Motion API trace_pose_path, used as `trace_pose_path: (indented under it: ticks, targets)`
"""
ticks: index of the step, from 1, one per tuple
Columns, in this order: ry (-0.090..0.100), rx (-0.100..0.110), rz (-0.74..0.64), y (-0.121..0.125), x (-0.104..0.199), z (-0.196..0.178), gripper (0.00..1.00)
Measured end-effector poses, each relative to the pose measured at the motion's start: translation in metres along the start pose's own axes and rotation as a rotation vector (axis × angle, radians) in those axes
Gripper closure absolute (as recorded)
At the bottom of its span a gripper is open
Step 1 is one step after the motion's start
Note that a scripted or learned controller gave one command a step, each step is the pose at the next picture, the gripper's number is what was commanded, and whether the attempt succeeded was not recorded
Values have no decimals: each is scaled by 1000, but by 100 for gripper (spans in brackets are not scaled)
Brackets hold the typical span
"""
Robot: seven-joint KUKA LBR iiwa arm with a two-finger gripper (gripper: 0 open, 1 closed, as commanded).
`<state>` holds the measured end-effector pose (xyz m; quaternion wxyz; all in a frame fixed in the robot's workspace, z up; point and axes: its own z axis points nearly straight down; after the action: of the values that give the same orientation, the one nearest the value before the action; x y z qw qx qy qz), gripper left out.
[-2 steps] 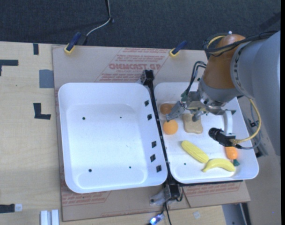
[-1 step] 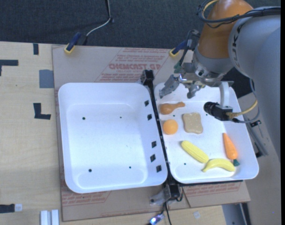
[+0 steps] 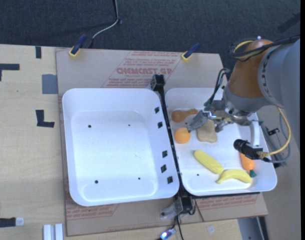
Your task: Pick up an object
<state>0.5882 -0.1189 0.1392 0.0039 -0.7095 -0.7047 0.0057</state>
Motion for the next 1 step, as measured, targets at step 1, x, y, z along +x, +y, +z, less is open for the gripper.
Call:
trace_pose_path:
  ticks: [1]
  targets:
    - [4, -15, -13, 22, 56, -47, 0]
